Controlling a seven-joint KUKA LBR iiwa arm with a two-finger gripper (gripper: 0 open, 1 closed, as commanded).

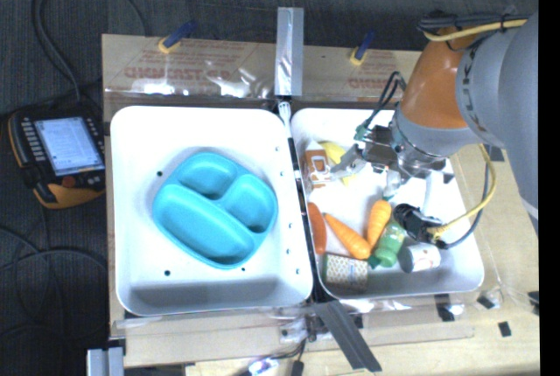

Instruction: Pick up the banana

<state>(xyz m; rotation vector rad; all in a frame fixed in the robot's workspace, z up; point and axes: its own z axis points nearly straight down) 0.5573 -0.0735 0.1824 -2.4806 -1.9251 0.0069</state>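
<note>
Arm (472, 86) reaches from right, bent over right bin (468, 274) | end effector (372, 163) beside banana (335, 154) | grip state unclear

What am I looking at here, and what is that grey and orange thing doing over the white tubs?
That is a robot arm, filmed by one fixed camera looking down at a slant. It reaches in from the right. Its tool, a two-finger grabber, hangs over the right bin. That bin has a yellow banana close by the tool, two toy carrots, a green bottle and other small items. I cannot see that anything is held. The left bin holds a blue divided tray. A control tablet lies beside the bench.
</note>
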